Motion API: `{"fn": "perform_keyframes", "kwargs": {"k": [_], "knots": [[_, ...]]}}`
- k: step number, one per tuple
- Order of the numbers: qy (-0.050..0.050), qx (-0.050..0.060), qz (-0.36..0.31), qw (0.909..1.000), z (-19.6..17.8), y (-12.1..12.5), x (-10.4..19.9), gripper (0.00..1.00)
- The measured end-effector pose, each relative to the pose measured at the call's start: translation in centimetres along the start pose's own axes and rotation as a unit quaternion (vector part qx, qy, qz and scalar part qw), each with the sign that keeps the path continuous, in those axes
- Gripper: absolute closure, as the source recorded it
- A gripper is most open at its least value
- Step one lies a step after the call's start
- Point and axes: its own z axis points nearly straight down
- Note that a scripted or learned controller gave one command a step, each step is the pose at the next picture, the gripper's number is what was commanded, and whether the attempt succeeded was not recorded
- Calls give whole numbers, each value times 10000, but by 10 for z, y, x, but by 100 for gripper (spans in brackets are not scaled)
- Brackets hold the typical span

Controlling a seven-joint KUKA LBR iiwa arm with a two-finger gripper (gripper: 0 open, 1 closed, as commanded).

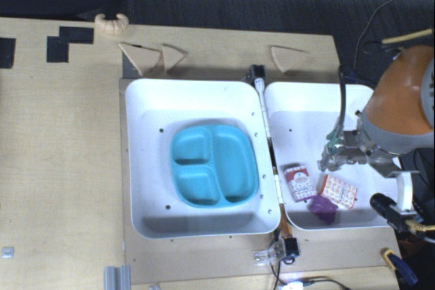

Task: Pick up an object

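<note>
Purple block (324, 208) in right bin (299, 112), below-left of gripper (335, 158); grip state unclear.

You're looking down on two white bins side by side: the left bin (139, 146) holds a blue divided tray (214, 163) lying flat near its middle, three compartments showing. In the right bin (306, 109), the gripper (334, 158) hangs over the floor near the centre, the grey arm (401, 112) with its orange band reaching in from three o'clock. At about seven o'clock from the gripper lies a small red-and-white packet (298, 182); at six o'clock a patterned red-and-white card (338, 191); touching that card's lower left corner sits a purple block (324, 208).
</note>
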Motion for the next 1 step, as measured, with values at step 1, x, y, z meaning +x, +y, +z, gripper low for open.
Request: {"fn": "perform_keyframes", "kwargs": {"k": [1], "knots": [[2,2,-10,10000,-1,0,15,100]]}}
